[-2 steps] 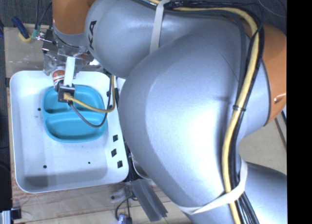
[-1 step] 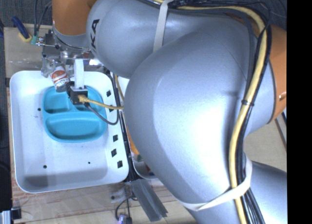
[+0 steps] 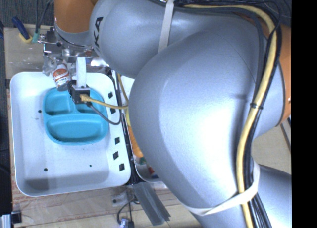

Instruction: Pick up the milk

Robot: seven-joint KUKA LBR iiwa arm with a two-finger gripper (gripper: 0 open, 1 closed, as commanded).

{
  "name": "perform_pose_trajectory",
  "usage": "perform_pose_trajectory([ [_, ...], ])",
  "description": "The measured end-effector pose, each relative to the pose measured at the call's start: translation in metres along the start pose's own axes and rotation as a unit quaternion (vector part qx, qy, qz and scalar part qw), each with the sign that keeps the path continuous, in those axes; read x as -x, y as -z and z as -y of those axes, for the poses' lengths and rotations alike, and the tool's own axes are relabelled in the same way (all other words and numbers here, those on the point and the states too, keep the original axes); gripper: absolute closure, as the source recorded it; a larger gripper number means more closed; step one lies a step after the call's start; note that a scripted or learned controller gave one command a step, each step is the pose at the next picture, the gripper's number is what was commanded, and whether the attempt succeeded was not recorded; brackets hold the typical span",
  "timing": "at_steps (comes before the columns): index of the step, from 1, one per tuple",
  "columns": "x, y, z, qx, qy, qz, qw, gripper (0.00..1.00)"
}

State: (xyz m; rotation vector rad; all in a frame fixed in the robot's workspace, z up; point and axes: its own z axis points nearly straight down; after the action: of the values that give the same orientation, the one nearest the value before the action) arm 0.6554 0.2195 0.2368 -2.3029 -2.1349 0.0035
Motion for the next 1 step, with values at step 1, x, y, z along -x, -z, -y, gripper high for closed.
perform_pose_trajectory([
  [1, -0.0021, 0.0095, 0.0007, -0.001, 0.004, 0.0, 1.0, 1.0],
])
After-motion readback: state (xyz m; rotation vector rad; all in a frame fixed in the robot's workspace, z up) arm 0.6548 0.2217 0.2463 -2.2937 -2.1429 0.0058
